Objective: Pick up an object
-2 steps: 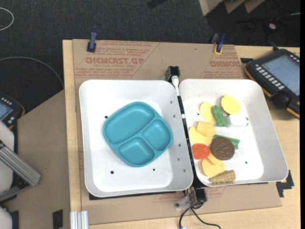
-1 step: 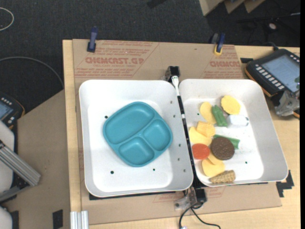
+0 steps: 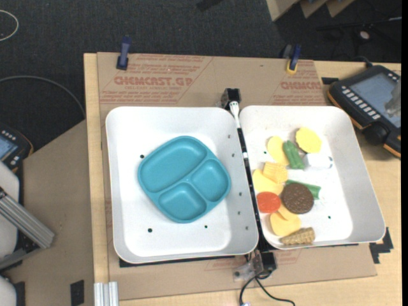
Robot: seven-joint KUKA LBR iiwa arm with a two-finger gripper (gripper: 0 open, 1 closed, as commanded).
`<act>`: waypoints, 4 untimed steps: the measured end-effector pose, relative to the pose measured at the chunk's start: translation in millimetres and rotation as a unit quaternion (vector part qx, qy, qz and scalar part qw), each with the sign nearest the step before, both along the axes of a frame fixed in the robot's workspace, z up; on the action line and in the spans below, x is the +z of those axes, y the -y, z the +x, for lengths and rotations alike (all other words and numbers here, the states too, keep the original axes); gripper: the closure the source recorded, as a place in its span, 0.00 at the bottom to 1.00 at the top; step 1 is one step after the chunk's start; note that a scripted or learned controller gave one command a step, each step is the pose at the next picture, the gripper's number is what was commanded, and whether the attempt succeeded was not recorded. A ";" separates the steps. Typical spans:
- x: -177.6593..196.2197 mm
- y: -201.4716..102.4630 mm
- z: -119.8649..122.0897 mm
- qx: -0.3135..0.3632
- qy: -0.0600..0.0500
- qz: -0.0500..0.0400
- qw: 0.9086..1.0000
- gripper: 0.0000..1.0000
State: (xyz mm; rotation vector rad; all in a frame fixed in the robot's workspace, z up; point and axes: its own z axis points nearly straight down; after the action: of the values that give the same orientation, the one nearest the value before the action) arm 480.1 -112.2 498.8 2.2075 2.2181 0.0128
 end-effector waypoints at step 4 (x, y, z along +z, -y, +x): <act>-241.2 114.6 -1.2 -0.005 -0.006 0.000 1.000 1.00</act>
State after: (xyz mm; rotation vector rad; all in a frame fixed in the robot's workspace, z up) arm 478.8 -226.8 257.6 2.2237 2.2135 -0.0021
